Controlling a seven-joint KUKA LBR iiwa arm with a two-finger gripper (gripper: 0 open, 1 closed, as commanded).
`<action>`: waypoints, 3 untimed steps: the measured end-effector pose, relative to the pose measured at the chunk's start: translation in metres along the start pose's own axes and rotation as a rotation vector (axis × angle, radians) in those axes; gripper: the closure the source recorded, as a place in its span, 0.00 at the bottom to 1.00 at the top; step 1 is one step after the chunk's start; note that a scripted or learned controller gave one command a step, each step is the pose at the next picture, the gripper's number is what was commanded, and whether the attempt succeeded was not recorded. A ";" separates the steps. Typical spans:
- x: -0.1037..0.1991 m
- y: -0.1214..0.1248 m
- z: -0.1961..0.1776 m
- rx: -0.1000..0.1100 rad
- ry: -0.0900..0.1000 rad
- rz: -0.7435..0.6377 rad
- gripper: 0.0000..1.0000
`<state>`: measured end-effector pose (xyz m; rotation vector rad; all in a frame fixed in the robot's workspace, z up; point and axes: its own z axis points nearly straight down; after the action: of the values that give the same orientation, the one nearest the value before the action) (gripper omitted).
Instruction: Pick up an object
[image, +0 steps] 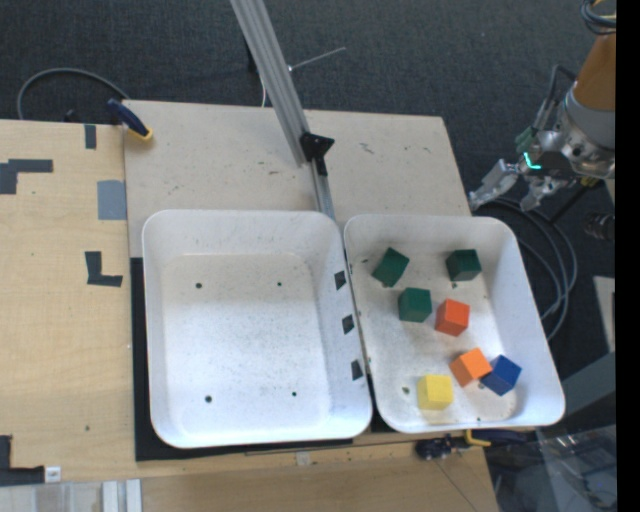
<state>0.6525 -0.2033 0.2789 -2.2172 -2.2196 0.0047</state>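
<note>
Your hand (522, 181) hangs at the upper right, outside the bins and above the bench's far right corner, its two grey fingers spread apart with nothing between them. Look down to the right-hand shallow white bin (528, 290): there sit your cubes. Three dark green cubes cluster near the top, one at the upper left (391, 267), one at the upper right (463, 265), one just below them (415, 304). An orange cube (452, 317) sits just beside that last one. Lower down, a second orange cube (469, 366) touches a blue cube (502, 374), and a yellow cube (435, 391) rests near the front wall. The left-hand white bin (240, 225) lies alongside.
</note>
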 end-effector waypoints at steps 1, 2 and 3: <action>0.000 0.001 -0.003 -0.004 -0.003 -0.001 0.00; -0.001 0.005 0.042 0.000 -0.001 0.000 0.00; 0.005 -0.004 0.093 0.001 -0.001 0.000 0.00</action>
<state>0.6483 -0.1984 0.1857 -2.2164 -2.2197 0.0071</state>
